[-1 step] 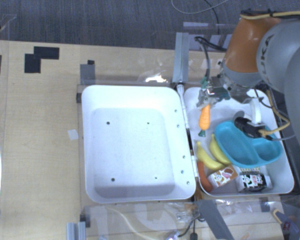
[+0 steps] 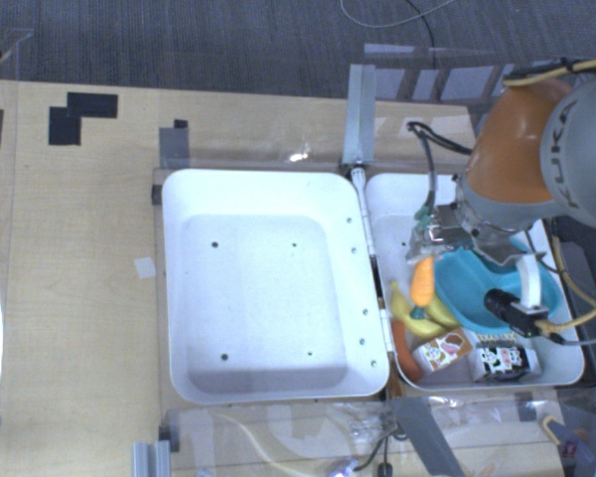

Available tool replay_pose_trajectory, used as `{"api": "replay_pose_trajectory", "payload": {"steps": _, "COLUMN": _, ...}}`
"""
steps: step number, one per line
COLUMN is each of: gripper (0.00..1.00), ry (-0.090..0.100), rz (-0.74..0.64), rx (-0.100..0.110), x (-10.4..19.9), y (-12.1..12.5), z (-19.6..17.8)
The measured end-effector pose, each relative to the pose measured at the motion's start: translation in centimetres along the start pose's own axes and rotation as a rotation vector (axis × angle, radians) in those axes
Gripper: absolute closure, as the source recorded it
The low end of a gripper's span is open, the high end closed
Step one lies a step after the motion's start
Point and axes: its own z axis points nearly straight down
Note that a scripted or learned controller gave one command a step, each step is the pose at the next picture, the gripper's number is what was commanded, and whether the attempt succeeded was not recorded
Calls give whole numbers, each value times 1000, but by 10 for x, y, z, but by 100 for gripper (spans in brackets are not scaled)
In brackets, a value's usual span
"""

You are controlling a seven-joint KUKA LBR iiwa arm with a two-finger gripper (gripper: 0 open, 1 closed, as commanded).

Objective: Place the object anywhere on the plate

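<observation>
Pale wooden bench, two white bins; the right bin (image 2: 574, 371) is crowded. At its centre lies the blue plate (image 2: 467, 288), the carrot (image 2: 423, 279) just off its nine o'clock rim. Whether the gripper (image 2: 447, 229), at twelve, is gripping anything, I can't tell; placing looks undone.

Bright, even light; slightly soft focus

Smooth white plastic bins (image 2: 258, 286) on a matt, pale wooden bench (image 2: 70, 296).
</observation>
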Motion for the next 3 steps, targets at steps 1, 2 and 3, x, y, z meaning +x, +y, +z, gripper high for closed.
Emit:
{"api": "replay_pose_trajectory", "payload": {"steps": 1, "gripper": 100, "ry": 0, "rz": -83, "rx": 1, "x": 21, "y": -38, "z": 1}}
{"api": "replay_pose_trajectory", "payload": {"steps": 2, "gripper": 100, "ry": -2, "rz": 35, "rx": -2, "x": 69, "y": -60, "z": 0}}
{"api": "replay_pose_trajectory", "payload": {"steps": 3, "gripper": 100, "ry": 0, "rz": -108, "rx": 0, "x": 68, "y": -32, "z": 0}}
